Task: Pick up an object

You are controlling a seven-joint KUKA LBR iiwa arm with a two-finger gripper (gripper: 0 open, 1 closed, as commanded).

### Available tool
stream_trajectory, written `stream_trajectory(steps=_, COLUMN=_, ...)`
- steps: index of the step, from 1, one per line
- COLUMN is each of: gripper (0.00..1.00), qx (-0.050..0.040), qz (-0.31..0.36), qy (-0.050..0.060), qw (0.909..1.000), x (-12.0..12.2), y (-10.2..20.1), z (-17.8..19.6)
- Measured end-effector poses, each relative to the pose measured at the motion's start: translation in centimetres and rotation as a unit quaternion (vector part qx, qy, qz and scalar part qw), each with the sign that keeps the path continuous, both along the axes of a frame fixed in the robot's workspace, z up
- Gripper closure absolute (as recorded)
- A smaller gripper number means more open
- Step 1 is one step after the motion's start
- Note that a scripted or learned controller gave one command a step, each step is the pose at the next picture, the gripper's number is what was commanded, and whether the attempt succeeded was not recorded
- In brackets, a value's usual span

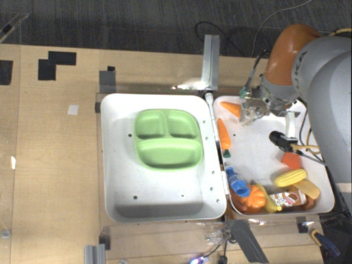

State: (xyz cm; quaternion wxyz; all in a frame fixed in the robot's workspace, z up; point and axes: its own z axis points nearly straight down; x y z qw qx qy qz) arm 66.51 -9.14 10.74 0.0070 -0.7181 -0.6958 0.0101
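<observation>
Hovering near the right bin's [328, 201] far rim beside an orange carrot [231, 109], the claw's [252, 114] opening cannot be told.

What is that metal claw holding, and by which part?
It cannot be told. The grey two-finger gripper sits at the far end of the right white bin, beside an orange carrot-shaped toy, with nothing seen between its fingers.
</observation>
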Motion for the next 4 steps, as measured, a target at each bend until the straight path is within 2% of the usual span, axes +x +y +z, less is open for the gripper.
stream_trajectory(steps=1, gripper=0.00, qx=-0.0002, qz=0.001, qy=-0.002, qw=1.0000, x=0.1, y=0.0, z=0.1)
stream_trajectory(steps=2, gripper=0.00, qx=0.0034, qz=-0.105, qy=0.002, qw=0.9945, x=-0.1, y=0.6, z=-2.1)
stream_trajectory(steps=3, gripper=1.00, qx=0.0036, qz=-0.103, qy=0.000, qw=0.9947, x=0.1, y=0.7, z=-1.0)
stream_trajectory(steps=4, gripper=1.00, qx=0.0020, qz=0.036, qy=-0.016, qw=0.9992, x=0.6, y=1.2, z=8.1)
